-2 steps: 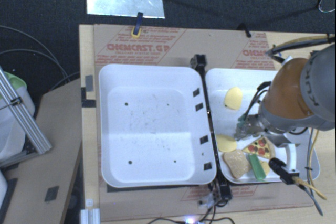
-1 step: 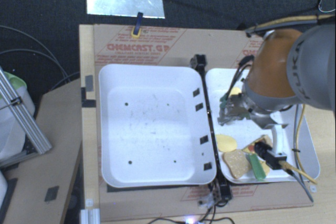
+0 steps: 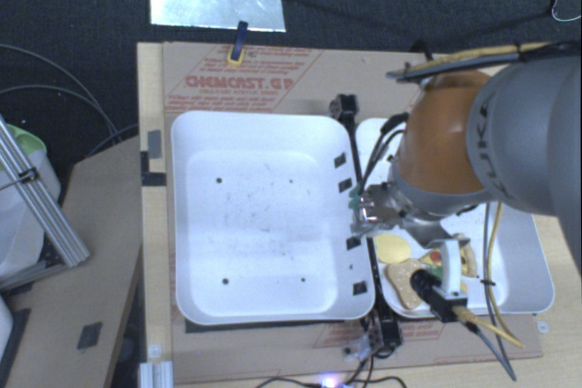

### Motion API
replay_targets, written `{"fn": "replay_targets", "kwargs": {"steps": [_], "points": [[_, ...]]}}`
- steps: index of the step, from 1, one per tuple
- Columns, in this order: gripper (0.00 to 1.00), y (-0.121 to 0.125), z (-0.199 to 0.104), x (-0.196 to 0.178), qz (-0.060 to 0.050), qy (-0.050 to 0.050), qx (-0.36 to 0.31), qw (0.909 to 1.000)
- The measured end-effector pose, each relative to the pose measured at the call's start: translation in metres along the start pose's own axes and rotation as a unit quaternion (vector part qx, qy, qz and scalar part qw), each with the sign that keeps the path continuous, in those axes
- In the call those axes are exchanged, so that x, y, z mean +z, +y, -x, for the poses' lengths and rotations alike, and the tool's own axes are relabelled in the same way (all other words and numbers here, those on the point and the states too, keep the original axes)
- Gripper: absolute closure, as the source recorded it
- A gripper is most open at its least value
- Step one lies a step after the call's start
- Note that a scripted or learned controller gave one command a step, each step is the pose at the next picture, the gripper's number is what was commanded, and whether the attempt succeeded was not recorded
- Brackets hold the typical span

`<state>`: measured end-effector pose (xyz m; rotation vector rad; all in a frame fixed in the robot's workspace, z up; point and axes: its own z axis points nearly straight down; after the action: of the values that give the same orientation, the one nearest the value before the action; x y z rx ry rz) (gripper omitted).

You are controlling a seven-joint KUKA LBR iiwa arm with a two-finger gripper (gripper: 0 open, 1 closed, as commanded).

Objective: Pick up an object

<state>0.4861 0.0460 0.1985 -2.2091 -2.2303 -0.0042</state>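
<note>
Over the right-hand shallow white plastic bin (image 3: 536, 282), hanging low: bulky grey arm with orange band (image 3: 455, 141), probably so placed for a reach into the clutter below. Beneath the wrist, metal two-finger gripper (image 3: 377, 215), jaw state impossible to tell. Just beside it, likely targets: flat yellow disc (image 3: 393, 246), tan lumpy piece (image 3: 405, 273).

The left bin (image 3: 264, 195) is white w/ faint dark specks, right bin (image 3: 525, 261) white too, arm (image 3: 536, 132) grey w/ orange band (image 3: 444, 141), yellow piece (image 3: 393, 247) & tan piece (image 3: 405, 274) at lower right, cardboard (image 3: 300, 68) brown w/ red print.
</note>
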Motion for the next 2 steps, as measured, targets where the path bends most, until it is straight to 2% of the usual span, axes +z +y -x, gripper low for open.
{"fn": "replay_targets", "kwargs": {"steps": [1, 2], "points": [[1.0, 0.017, 0.001, -0.12, 0.008, -0.001, 0.002, 1.0], [1.0, 0.001, -0.05, -0.166, 0.003, 0.0, 0.0, 1.0]]}}
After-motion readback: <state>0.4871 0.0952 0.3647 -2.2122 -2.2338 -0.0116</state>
